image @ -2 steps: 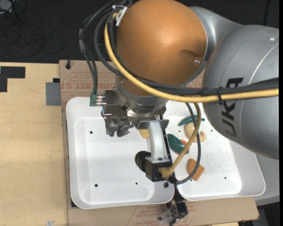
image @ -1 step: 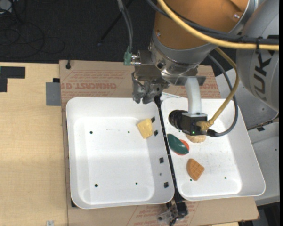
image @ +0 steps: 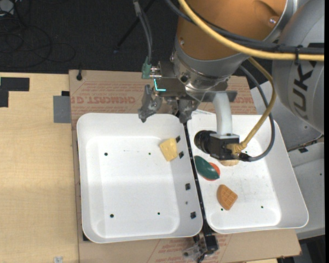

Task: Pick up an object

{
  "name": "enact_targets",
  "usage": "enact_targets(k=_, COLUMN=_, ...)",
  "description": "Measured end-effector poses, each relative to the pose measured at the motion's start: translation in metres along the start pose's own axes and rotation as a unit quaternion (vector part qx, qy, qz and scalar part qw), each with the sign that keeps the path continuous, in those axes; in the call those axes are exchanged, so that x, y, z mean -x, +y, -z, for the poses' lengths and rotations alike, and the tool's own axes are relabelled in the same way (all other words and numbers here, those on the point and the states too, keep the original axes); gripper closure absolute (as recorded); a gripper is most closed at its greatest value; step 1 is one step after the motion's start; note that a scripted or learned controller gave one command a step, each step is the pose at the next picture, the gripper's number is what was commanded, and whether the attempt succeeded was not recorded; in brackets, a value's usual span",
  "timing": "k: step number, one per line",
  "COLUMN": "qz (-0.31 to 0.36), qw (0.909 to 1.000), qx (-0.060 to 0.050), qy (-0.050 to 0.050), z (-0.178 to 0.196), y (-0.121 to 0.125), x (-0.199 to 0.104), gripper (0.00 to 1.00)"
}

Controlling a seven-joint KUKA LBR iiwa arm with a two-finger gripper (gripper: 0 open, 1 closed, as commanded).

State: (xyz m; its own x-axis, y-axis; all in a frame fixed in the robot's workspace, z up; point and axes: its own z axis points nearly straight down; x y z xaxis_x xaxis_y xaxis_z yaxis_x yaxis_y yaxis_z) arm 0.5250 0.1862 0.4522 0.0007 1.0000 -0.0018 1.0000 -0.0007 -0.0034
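My gripper (image: 165,113) hangs over the far rim of the left bin (image: 98,201), near the divide between the two bins. Its two fingers stand wide apart, open, with nothing between them. A pale yellow wedge (image: 168,149) lies in the left bin just below the gripper, close to the bin's right wall. In the right bin (image: 273,201) lie a dark green oval thing with a red edge (image: 208,169) and an orange waffle-like piece (image: 226,196).
A tan thing (image: 228,160) peeks out partly hidden beside the green one. The arm's large grey and orange body looms over the right bin's far side. Cardboard bench top lies to the left.
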Motion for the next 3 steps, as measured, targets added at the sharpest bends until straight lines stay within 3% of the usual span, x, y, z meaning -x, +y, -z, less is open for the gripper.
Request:
enact_targets(k=1, qz=0.000, qw=1.0000, qx=-0.001, qy=-0.001, z=0.009, y=0.001, x=0.001, gripper=1.00)
enact_targets(k=2, qz=0.002, qw=1.0000, qx=0.002, qy=0.001, z=0.077, y=0.011, x=-0.043, gripper=1.00)
enact_targets(k=3, qz=0.000, qw=1.0000, qx=-0.001, qy=0.000, z=0.085, y=-0.023, x=0.007, gripper=1.00)
